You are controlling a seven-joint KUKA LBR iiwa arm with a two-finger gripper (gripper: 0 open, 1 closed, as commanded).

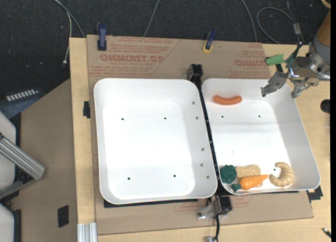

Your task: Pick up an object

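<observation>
White plastic bins sit side by side on the bench (157, 57). The left bin (105, 130) lies mid-frame. The right bin (294, 130) holds an orange sausage-shaped toy (227, 99) near its upper left corner, long axis running left to right. Along its lower edge cluster a green piece (228, 172), a tan piece (247, 170), an orange carrot-like piece (252, 181) and a curled tan piece (282, 175). The gripper (284, 87) hovers at the upper right of the frame over the bin's top right corner, fingers apart and holding nothing. Likely step: approach, before any grasp. The sausage looks the nearest target; the fingers would need to move left, descend, and close across its short width.
</observation>
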